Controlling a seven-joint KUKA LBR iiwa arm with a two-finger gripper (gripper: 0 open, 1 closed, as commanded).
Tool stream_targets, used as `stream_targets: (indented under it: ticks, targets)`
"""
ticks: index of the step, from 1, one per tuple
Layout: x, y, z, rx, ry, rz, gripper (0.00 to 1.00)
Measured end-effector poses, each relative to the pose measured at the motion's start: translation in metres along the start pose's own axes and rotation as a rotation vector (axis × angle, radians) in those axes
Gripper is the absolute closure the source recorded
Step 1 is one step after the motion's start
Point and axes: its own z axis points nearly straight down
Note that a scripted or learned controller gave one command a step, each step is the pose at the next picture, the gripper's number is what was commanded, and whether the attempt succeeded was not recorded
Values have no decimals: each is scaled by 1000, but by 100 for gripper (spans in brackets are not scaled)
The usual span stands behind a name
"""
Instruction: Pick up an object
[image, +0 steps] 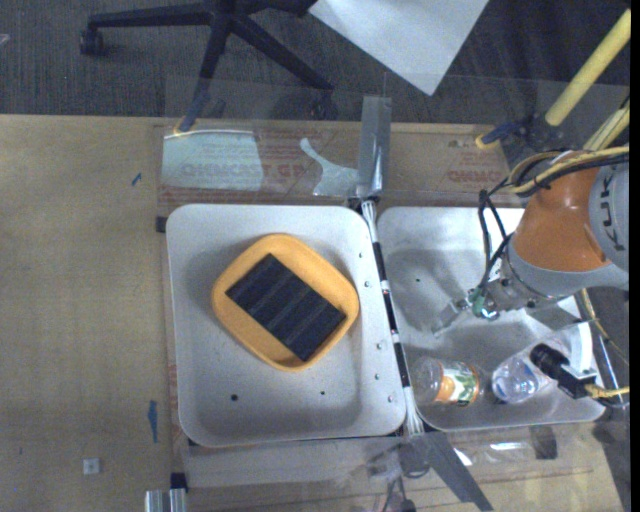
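Camera view, left bin (200, 400) holds an orange pad with black ribbed top (285, 300); right bin (400, 240) holds a clear bottle with orange label (455, 384) beside a crumpled clear bottle (518, 378); gripper (452, 312) hangs above, its grasp unclear.

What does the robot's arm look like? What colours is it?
The arm is grey with a big, round orange band above its wrist. Dark letters are printed on the grey part by the right edge. Black and yellow cables loop along it. At its tip sits a small metal gripper with thin silvery fingers and a little greenish spot by its base.
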Motion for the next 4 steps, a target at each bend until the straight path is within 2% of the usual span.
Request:
stream_targets:
  ticks: [1,2,3,4]
  targets:
    - [26,-55,25,-6,-2,-31,0]
    - [27,-45,26,-4,-1,114,0]
    - [25,-43,15,-10,-4,117,100]
    - [39,9,-70,4,0,370,100]
